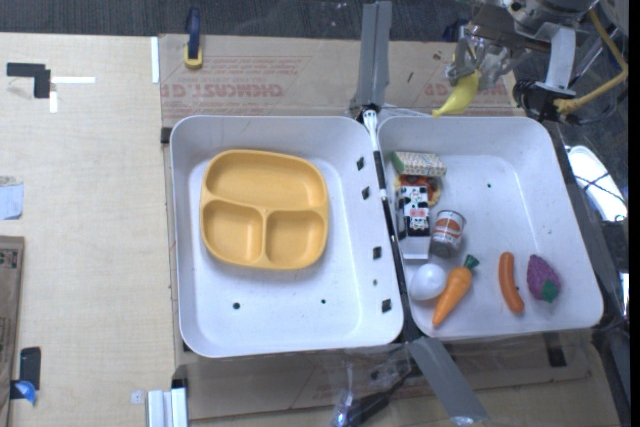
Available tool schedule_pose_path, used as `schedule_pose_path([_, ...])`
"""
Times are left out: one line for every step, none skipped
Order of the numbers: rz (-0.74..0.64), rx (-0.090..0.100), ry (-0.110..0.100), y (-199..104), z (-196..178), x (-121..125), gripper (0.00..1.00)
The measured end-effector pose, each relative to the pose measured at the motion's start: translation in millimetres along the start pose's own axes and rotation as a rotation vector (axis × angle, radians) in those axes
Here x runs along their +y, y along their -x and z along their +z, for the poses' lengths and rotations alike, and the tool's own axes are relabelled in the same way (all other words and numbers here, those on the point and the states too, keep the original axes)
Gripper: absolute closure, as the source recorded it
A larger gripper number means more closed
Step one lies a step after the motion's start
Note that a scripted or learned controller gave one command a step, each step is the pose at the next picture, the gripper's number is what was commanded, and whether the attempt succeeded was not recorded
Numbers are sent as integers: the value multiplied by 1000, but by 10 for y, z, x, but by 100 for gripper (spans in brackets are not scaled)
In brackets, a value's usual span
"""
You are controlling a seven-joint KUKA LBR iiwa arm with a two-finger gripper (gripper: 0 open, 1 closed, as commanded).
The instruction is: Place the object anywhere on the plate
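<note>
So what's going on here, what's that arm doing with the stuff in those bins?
The arm's gripper is raised above the far edge of the right bin with a yellow banana caught between its jaws. The yellow divided plate sits in the left bin with nothing on it, so the placing is not yet done. In the right bin lie a carrot, a sausage, a small can, a white egg and some small boxes.

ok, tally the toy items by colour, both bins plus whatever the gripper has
Yellow: 2, banana between the gripper fingers, divided plate
Orange: 2, carrot, sausage
Purple: 1, grape bunch
White: 1, egg
Mixed print: 3, box, carton, can
Total: 9
</note>
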State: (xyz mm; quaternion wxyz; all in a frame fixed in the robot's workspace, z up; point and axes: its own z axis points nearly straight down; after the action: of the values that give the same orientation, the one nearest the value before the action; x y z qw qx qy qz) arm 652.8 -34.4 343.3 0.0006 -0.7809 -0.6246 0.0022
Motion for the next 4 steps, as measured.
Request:
schedule_pose_path([-4, 0, -1, -475, 1303, -432, 100])
schedule_pose_path([55, 0, 1, -767, 311, -757, 100])
schedule_pose_path([-56, -1, -1, -1502, 1215, -766, 100])
schedule_pose_path([-461, -1, 4, -1149, 252, -253, 100])
